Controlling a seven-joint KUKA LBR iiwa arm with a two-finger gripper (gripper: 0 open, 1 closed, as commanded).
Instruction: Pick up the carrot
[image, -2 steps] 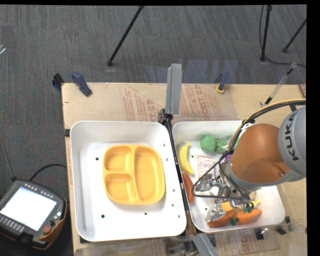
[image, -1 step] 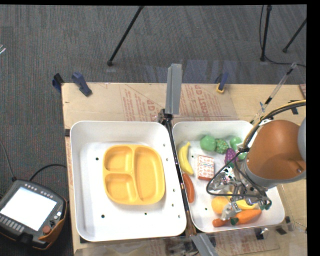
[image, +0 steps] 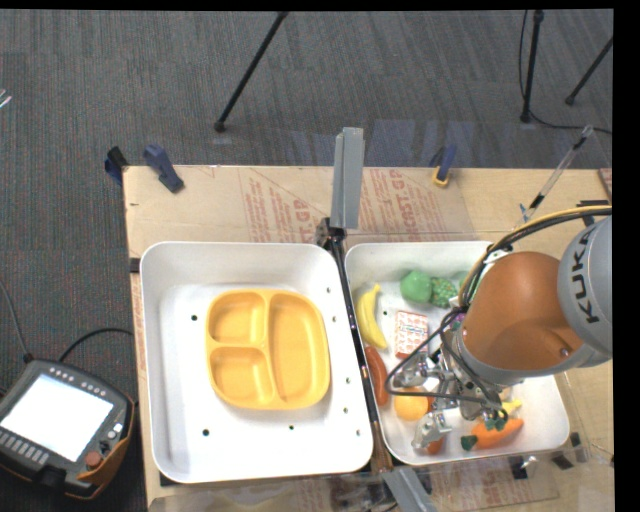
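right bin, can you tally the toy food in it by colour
Yellow: 1, the banana
Green: 2, two green pieces and at the far side
Red: 1, the sausage-like piece
Orange: 2, the round fruit and the carrot
Red and white: 1, the small packet
Total: 7 in plain sight; the arm may hide more.

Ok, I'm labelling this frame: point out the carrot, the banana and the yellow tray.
carrot (image: 497, 431): camera view, middle of its orange body.
banana (image: 372, 315): camera view, middle of its curve.
yellow tray (image: 297, 350): camera view, floor of its large compartment.
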